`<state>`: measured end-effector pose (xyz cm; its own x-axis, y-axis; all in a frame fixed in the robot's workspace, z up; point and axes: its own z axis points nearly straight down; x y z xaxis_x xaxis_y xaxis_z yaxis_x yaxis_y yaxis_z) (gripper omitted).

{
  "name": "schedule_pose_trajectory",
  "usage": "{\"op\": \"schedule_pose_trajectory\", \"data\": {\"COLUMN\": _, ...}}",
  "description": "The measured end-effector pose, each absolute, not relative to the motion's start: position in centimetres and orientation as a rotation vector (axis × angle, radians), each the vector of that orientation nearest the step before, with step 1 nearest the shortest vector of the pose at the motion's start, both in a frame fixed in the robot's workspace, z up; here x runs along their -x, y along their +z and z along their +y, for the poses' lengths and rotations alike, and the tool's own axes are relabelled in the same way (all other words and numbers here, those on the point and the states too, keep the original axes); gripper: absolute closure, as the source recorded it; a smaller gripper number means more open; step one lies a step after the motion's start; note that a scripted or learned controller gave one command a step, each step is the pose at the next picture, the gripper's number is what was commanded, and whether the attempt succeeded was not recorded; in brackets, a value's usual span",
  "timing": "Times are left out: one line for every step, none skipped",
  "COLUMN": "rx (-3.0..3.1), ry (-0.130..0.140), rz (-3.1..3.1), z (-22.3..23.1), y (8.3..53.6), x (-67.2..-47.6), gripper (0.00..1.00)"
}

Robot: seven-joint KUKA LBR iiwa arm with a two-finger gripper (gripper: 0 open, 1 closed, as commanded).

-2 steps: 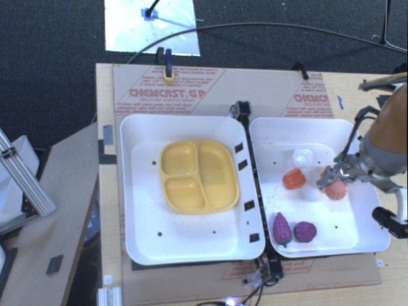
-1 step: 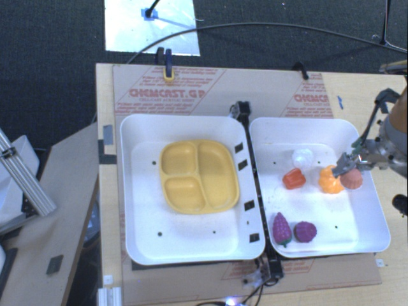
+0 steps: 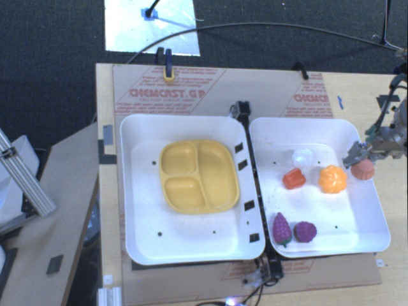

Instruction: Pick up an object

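Two white bins sat side by side: the left bin (image 3: 137, 171) held one yellow divided plate (image 3: 197, 176). The right bin (image 3: 366, 218) held one red pepper (image 3: 294, 179), one orange pumpkin (image 3: 332, 179), two purple fruits (image 3: 293, 230) and one clear lump (image 3: 302, 157). At the right edge of the frame, the gripper (image 3: 361, 161) pinched one pink ball (image 3: 363, 169) over the bin's right rim.

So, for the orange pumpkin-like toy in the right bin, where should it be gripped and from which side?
Probably straight from above, closing across the middle of the orange pumpkin toy. It is round and squat, so its widest part gives the best hold. It stands apart from the red pepper toy on its left, leaving room on both sides.
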<state>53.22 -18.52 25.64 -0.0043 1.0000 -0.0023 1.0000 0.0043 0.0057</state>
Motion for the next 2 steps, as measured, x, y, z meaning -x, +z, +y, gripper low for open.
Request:
{"op": "schedule_pose_trajectory", "data": {"rx": -2.212, "ry": 0.002, "rz": 2.231, "z": -13.4, "y": 24.8, "x": -51.9, "gripper": 1.0}}
{"op": "schedule_pose_trajectory", "data": {"rx": -2.209, "ry": 0.005, "rz": 2.233, "z": -7.4, "y": 25.2, "x": -51.8, "gripper": 1.0}}
